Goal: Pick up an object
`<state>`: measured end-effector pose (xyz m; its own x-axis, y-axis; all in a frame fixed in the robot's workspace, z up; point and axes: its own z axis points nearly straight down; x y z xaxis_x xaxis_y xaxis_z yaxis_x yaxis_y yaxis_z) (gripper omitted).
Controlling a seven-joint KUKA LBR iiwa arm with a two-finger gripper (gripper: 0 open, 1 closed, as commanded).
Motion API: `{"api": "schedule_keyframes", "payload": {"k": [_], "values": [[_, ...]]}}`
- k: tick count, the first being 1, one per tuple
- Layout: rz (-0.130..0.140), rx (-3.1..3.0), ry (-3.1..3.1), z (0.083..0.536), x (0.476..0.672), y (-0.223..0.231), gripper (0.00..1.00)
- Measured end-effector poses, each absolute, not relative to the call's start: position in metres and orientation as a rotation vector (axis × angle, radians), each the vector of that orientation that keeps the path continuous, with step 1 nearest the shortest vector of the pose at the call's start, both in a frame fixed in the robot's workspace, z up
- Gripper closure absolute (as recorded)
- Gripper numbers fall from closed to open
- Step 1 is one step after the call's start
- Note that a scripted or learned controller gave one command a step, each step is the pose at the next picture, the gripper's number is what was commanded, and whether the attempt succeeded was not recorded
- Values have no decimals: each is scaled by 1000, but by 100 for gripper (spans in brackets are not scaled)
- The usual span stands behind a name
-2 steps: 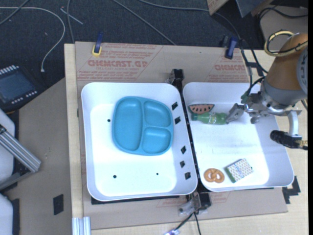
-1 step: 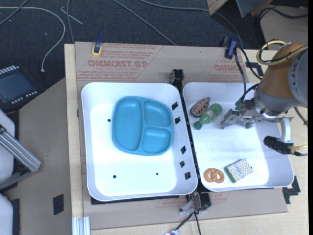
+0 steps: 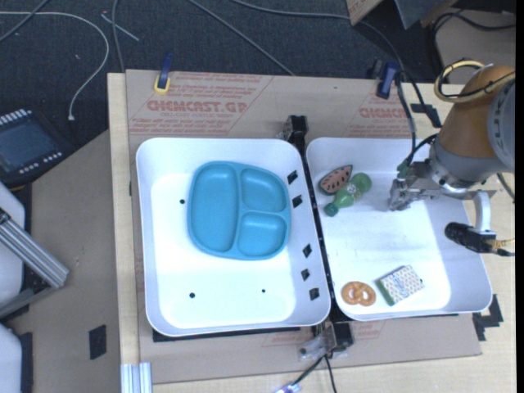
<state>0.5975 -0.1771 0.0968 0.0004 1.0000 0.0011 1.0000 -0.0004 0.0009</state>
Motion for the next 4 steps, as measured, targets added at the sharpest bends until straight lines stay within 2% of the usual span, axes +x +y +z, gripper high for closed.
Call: {"api": "schedule_keyframes", "payload": {"k": [2,3,4], "values": [[-5,-2225,-2227,203,604,-174,100],[-5,-2225,-2226,255,600,-182,100],[0,-2215,-2223,249,580,-138,100]]}}
